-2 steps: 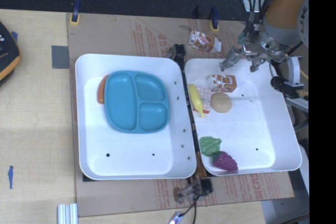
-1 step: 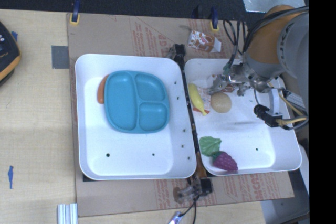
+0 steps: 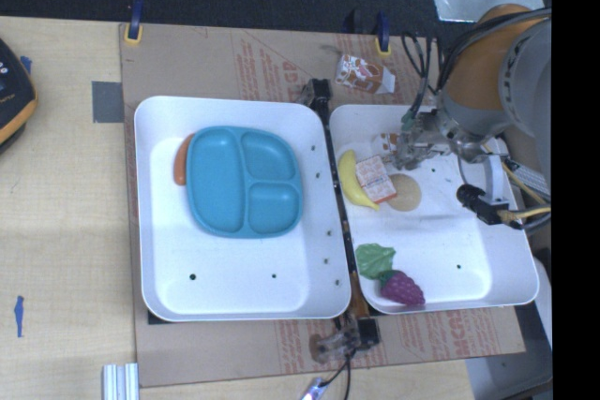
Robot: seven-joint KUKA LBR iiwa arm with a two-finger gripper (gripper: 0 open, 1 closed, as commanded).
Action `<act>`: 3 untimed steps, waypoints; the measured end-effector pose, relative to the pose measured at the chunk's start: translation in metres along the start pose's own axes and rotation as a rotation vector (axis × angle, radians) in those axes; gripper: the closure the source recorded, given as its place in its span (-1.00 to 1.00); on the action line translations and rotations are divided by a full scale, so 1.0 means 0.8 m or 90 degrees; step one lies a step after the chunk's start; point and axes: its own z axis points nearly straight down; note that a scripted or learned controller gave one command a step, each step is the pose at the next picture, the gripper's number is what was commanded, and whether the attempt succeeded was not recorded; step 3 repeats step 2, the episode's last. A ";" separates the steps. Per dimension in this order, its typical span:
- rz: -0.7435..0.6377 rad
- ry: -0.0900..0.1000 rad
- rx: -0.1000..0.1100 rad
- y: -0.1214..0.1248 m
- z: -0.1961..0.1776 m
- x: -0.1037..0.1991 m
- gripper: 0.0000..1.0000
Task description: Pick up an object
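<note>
1. The tool (image 3: 412, 145) hangs low over the far-left part of the right bin (image 3: 469, 281), at the end of the grey arm (image 3: 520, 80) that comes in from the right. Cables and brackets crowd it, and I cannot tell how it is set.
2. Nearest the tool lie a small printed packet (image 3: 375, 179), a yellow banana (image 3: 352, 183) just left of it and touching it, and a tan round disc (image 3: 405, 195) just right of the packet.
3. At the near-left corner of the same bin sit a green leafy piece (image 3: 375, 259) and a purple grape bunch (image 3: 402, 288), touching each other, well apart from the tool.
4. The left bin (image 3: 159, 267) holds a blue divided plate (image 3: 246, 181) with an orange item (image 3: 179, 162) tucked at its left edge.
5. Handling, as a judgement: these look like light toy foods. The banana seems stiff and smooth, best pinched across its narrow middle. The packet looks flat and thin, hard to get under. The grapes are bumpy and should grip well.
6. The banana or packet looks like the likeliest target from here.
</note>
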 end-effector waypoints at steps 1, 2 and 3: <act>0.000 0.000 0.000 0.000 0.000 0.000 -1.00; 0.001 0.007 0.012 0.030 0.015 -0.053 -1.00; 0.001 0.007 0.012 0.030 0.015 -0.053 -1.00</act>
